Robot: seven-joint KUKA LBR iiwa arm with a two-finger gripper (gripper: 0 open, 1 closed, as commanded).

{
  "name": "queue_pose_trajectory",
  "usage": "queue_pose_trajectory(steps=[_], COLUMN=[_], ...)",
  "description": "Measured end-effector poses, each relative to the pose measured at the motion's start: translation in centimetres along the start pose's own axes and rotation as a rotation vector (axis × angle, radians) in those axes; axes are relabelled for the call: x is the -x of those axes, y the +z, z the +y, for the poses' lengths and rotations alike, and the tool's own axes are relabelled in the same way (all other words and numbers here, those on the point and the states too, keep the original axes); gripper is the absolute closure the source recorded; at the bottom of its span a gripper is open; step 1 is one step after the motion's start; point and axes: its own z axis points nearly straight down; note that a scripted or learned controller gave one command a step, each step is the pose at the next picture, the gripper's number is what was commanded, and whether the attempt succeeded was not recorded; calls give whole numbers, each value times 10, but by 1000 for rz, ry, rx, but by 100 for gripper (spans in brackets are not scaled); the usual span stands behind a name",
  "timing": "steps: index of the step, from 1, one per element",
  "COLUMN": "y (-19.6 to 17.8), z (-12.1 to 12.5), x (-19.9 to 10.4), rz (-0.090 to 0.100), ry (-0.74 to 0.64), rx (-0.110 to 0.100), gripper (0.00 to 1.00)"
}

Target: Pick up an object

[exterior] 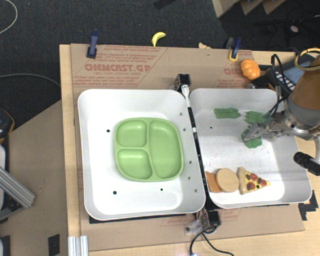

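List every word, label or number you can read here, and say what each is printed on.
"CHEMCAST" in red, followed by letters that look like "G P": on the brown board under the two bins, behind the left bin.
Smaller red lines above and below that word: too blurred to read.
Red print on the board behind the right bin: too blurred to read.

Only readable thing here is the red print on the brown protective sheet (122,63) covering the bench behind the bins, looks like "CHEMCAST G.P" in big letters, and the smaller lines around it are too blurry to make out.
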Motion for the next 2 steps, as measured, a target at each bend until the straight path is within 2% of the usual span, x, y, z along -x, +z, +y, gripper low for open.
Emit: queue_pose_trajectory(steps=[1, 2], y=[-11, -75], z=[0, -50], x=[3, -9], rz=[-6, -8], ry=[1, 7], rx=[2, -3], gripper=[100, 100])
